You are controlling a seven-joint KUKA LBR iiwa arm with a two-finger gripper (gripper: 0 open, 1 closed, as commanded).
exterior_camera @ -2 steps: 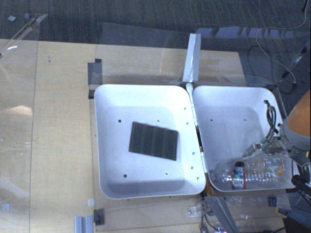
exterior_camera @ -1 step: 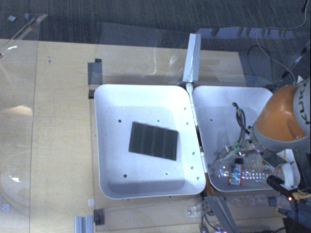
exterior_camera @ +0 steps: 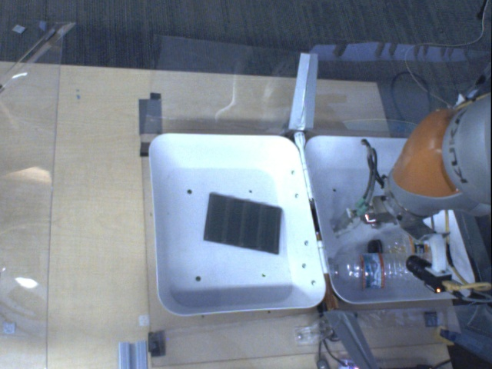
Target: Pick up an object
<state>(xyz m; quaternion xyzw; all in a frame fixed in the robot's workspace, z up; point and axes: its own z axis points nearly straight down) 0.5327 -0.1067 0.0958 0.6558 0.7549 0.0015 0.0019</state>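
I cannot tell how the jaws (exterior_camera: 367,215) stand; the clear bottle (exterior_camera: 375,269) by the right bin's (exterior_camera: 338,167) near edge could roll away

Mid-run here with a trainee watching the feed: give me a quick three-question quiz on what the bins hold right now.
1. True or false: the dark ridged rectangle lies flat in the left bin.
2. Which bin is the arm over? A) left B) right
3. Fill in: the clear plastic bottle in the right bin carries a ___ label.

Key: 1 true; 2 B; 3 blue.
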